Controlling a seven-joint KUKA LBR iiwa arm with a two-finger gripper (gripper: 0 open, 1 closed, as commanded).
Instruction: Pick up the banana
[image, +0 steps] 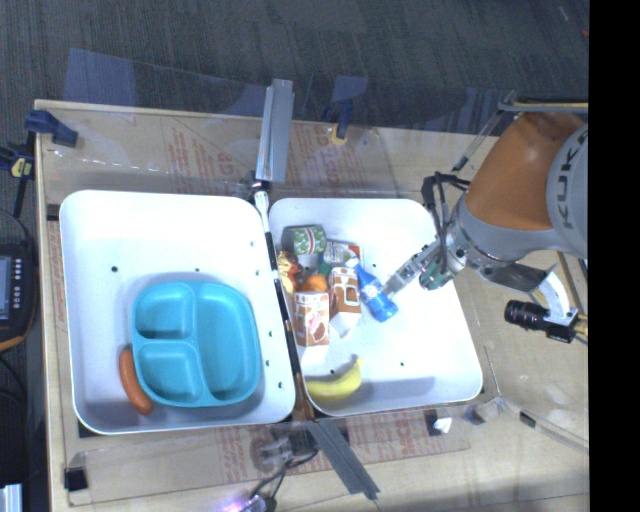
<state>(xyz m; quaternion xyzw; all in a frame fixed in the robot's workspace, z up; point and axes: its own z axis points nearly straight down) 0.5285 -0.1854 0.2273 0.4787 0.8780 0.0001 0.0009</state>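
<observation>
While the banana (336, 381) lies apart, jaws (396, 285) touch a blue packet (375, 298).

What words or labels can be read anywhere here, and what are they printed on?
"KU": large letters on the grey arm, cut off at the picture's edge.
Faint red print on the bench: too blurred to read.
Labels on the packages in the right bin: too small to read.

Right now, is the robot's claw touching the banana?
Apart. The camera view shows the gripper up by a blue packet in the right bin, while the banana lies near that bin's front edge, with bare white floor between them.
</observation>
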